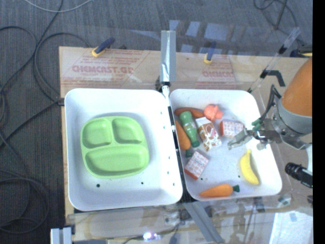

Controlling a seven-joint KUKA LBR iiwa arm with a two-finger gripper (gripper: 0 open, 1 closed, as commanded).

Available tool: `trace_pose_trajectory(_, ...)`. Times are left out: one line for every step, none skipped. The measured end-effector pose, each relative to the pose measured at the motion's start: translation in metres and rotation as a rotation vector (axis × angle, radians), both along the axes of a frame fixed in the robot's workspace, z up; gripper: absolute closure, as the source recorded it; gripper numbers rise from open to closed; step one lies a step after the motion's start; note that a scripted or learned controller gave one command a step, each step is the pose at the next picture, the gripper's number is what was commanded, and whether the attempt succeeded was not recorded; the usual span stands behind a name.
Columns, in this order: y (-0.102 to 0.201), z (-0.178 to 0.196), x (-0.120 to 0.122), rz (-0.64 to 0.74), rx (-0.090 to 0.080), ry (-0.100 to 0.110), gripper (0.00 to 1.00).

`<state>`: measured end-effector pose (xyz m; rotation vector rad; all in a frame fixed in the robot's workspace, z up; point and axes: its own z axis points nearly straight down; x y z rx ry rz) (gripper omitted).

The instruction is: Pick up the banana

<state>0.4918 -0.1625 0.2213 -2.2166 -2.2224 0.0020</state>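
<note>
The yellow banana lies in the right white bin, near its right wall, pointing roughly toward the front edge. My gripper reaches in from the right and hovers over the bin just up and left of the banana's upper tip, next to a small red and white box. Nothing shows held in it. The grey wrist with its orange band stands at the right edge.
The right bin also holds an orange carrot at the front, a green bottle, a pink toy and two small cartons. In the left bin sits a green divided plate.
</note>
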Motion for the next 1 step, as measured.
trace_pose_trajectory(-0.0198,0.1298,0.0305,-0.383,-0.006,-0.001,0.0)
